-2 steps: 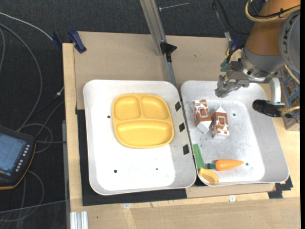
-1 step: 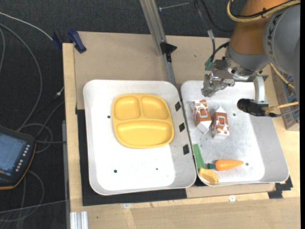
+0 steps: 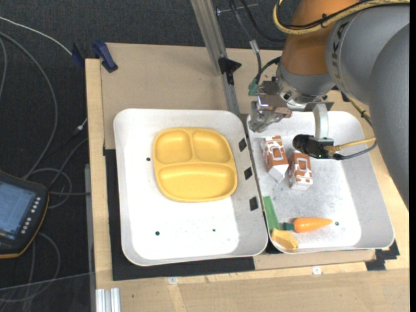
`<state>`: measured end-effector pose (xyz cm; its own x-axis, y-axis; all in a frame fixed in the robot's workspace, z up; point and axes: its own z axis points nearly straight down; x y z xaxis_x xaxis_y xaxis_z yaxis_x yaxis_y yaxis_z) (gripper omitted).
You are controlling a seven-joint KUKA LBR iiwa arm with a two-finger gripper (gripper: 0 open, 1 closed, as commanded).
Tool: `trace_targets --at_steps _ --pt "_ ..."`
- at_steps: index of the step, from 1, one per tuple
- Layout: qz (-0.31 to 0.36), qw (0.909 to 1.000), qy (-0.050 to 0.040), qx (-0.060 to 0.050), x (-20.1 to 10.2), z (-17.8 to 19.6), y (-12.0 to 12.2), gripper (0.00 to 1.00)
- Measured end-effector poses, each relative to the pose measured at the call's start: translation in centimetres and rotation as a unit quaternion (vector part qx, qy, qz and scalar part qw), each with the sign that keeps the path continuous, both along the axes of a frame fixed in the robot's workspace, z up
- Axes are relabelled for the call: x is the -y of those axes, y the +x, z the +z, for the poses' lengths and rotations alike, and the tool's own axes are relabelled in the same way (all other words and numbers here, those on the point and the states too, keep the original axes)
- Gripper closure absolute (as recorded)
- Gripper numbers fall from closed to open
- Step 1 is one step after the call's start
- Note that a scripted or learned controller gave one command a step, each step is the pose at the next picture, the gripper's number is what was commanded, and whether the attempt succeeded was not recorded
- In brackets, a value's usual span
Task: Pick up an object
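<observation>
Approach step, nothing picked yet. Arm comes in from the right, orange band and grey wrist over the top of the right bin (image 3: 374, 194). Gripper (image 3: 263, 119) sits low near that bin's upper left corner, close to the divide between the two bins. Cannot tell gripper state, the tip is small and cluttered by cables and metal parts. Nothing visibly held.

Candidate objects in the right bin: two small brown-and-white cartons (image 3: 286, 161), lying side by side and tilted, just below and right of the gripper, near but apart from it. An orange carrot (image 3: 313, 224) lies lower down near the bin's front edge, with a green piece (image 3: 269, 212) just to its left and a yellow piece (image 3: 285, 240) at the front left corner. A black cable connector (image 3: 313, 145) hangs just right of the cartons.

Left bin (image 3: 130, 194) holds a yellow divided plate (image 3: 194, 163), flat, well apart from the gripper.

Judgement: closest target looks like the left carton. Next move probably calls for a short shift down-right to centre over it, align across its narrow side, descend, close. Risks: the cartons touch or nearly touch, so a finger may land on the second one or push both; the bin wall is near; tilted carton could slip out
</observation>
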<state>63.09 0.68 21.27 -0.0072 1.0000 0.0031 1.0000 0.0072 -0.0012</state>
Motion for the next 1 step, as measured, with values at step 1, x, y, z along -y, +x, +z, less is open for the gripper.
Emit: trace_targets --at_steps 1 --pt "0.0 1.0 -0.0003 0.002 -4.74 0.74 1.52 1.0"
